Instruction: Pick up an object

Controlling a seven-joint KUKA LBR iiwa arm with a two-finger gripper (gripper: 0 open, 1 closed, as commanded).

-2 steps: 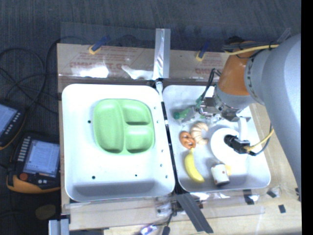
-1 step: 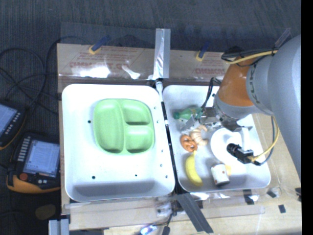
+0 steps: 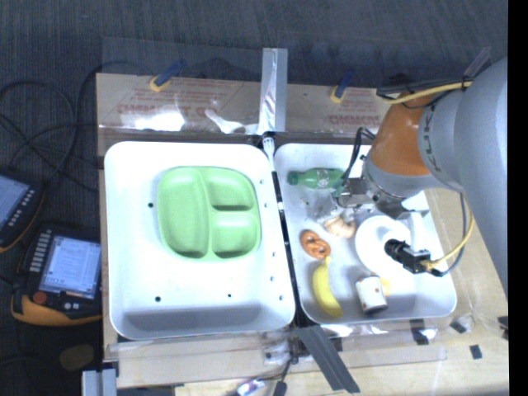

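Banana, long axis near-to-far, and small cup lie nearest in right bin, gripper farther back over pale object, grip undeterminable.

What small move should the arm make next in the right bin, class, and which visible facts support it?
Probably a short descent. The hand sits low over the right bin, above a pale object beside the green bottle. Nothing visibly sits in its grasp, and the banana and pretzel lie farther off.

Camera: fixed above the bench — looks down at a slant
Coverage: both bins, floor beyond
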